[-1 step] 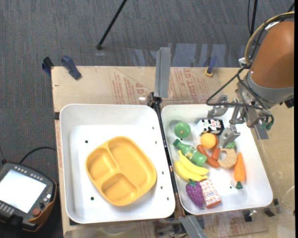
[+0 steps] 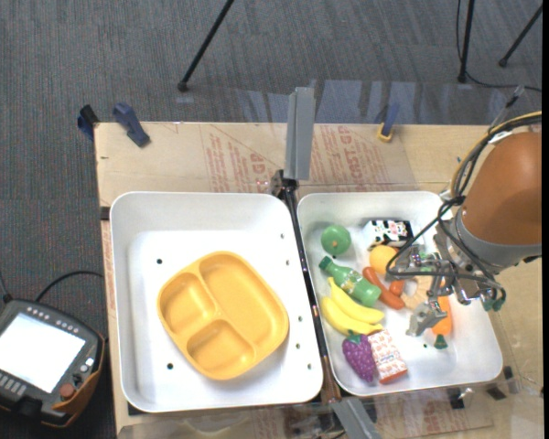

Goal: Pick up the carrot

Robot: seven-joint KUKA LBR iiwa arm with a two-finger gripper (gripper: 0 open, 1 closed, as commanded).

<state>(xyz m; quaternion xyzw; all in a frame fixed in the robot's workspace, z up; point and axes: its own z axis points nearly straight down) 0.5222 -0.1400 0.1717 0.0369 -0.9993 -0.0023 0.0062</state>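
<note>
Now I see the table (image 2: pixel 210 158) carrying two white bins. At 9 o'clock, the left bin (image 2: pixel 128 245) holds a yellow divided plate (image 2: pixel 221 314). At 3 o'clock, the right bin (image 2: pixel 476 359) holds bananas (image 2: pixel 348 314), a green bottle (image 2: pixel 350 282) and grapes (image 2: pixel 358 357). My tool (image 2: pixel 430 316) hangs over this bin; whether it is open I cannot tell. The carrot (image 2: pixel 443 327) lies just beside it, partly hidden.

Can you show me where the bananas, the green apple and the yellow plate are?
bananas (image 2: pixel 349 312), camera view, middle of the bunch.
green apple (image 2: pixel 336 239), camera view, its round top.
yellow plate (image 2: pixel 256 293), camera view, bare right compartment.
</note>
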